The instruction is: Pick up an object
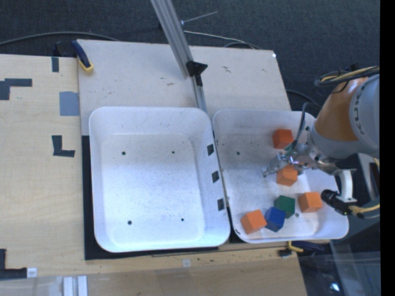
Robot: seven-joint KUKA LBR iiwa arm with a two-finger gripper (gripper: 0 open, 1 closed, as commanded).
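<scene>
Well, the gripper (281, 165) hangs low in the right bin (247, 128), fingers spread, holding nothing.

Nearest, at six o'clock in that bin, sit an orange cube (252, 221), blue cube (275, 218) and green cube (284, 204); the target orange block (287, 177) lies touching the fingertips. A closing finger could nudge it aside. No readable writing anywhere.

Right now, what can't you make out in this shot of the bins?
- Gripper: too small and blurred in the camera view to tell whether it grips the orange block beneath it.
- Green block: partly covered by the blue block.
- Arm: cut off at the right.
</scene>
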